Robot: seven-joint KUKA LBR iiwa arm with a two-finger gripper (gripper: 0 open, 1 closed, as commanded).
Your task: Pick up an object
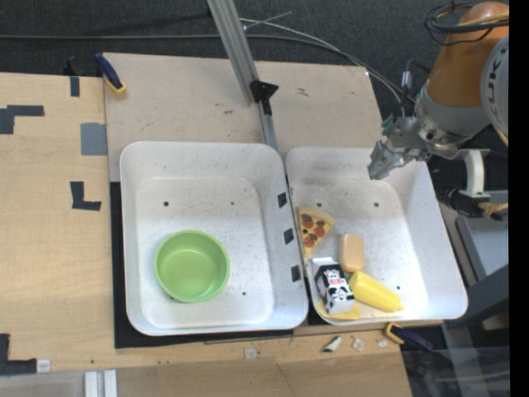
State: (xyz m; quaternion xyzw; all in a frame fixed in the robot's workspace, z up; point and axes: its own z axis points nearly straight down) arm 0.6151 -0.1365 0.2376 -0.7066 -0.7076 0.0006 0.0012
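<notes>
Clamps come first from where I sit: a yellow-and-blue clamp point(402, 335) grips the bench edge just in front of the right bin point(430, 222). Small white scraps point(345, 343) lie on the bench beside it.

Inside the right bin, the items crowd its near left corner. I see a black-and-white carton point(333, 288) lying against the bin's left wall, with a yellow wedge point(376, 293) touching it on the right. Just behind those sits a tan block point(353, 252), upright on the floor of the bin. Behind it and to the left lies a pizza slice point(313, 227), flat, close to the wall between the bins. The rest of that bin's floor is speckled with dark specks.

In the left bin point(140, 222) a green bowl point(193, 265) stands upright, mouth up, in the near left part.

Farther back, the gripper point(382, 165) hangs over the far right part of the right bin, well apart from all the items. I see nothing between its fingers, and I cannot tell from here whether they are spread or closed. Above it the arm point(463, 64) shows its orange band, with cables point(331, 48) running off to the left.

A grey pole point(240, 48) rises slantwise from the gap between the bins. At the far left bench corner is another clamp point(110, 73), and grey tape marks point(92, 139) sit on the wood at left.
</notes>
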